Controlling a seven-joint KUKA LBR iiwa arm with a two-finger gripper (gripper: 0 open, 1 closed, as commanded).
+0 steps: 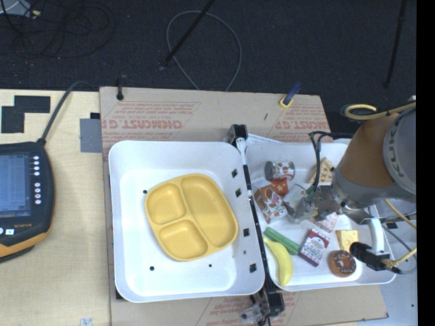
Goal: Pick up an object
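Yellow banana (282,263) lies closest, along the near edge of the right bin (291,151) at its near-left corner. A green vegetable (284,240) lies slantwise just behind it, touching or nearly touching it. Further along the near edge are a small red box (313,247), a brown doughnut (342,263) by the near-right corner, and a yellow cheese slice (347,238) just behind the doughnut.

The gripper (306,208) is down low over the middle of the right bin, on the grey and orange arm (370,161) that covers the bin's right side. Whether it is open or closed cannot be told, and nothing can be seen held in it. A red printed packet (270,202) lies just to its left, against the bin's left edge. The red box lies just on its near side. Toward the far edge are a small can (280,170) on its side and a pale cracker (326,172), partly hidden by cables and the arm.

The left bin (129,182) carries one yellow divided plate (190,216) at its centre, well apart from the gripper. Both bins rest on a cardboard sheet (204,117). A handheld control pendant (20,195) lies on the bench at the far left.
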